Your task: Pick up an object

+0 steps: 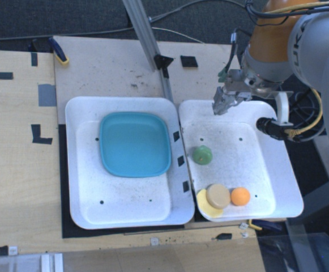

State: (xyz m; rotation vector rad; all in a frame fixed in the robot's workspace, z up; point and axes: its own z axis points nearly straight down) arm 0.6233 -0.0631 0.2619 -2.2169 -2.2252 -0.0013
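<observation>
While the grey arm with the orange band (277,16) comes in from the upper right, its wrist is angled down and left, which puts the gripper (223,105) over the far edge of the right shallow white bin (235,143), near that bin's far-left corner. Tool body is tilted, tip towards the bin floor. At this slant the tip reads as one dark-grey mass, so I cannot tell whether the pincer is spread or pressed together, nor whether it touches the bin rim or hangs just above it.

Candidate objects, all lying on bin floors and apart from the gripper:
- small green ball (202,154): right bin, left-centre, near the wall shared with the other bin. Closest item to the gripper, sitting nearer the camera than it.
- tan round disc (218,196): right bin, near edge, resting on top of a flat yellow piece (204,205) that shows out from under its left and near sides.
- small orange ball (240,196): just beside the tan disc on its right, touching or almost so.
- blue rounded-square plastic plate (135,143): lying flat in the left shallow white bin (124,200), towards its far half, well apart from the gripper.
</observation>
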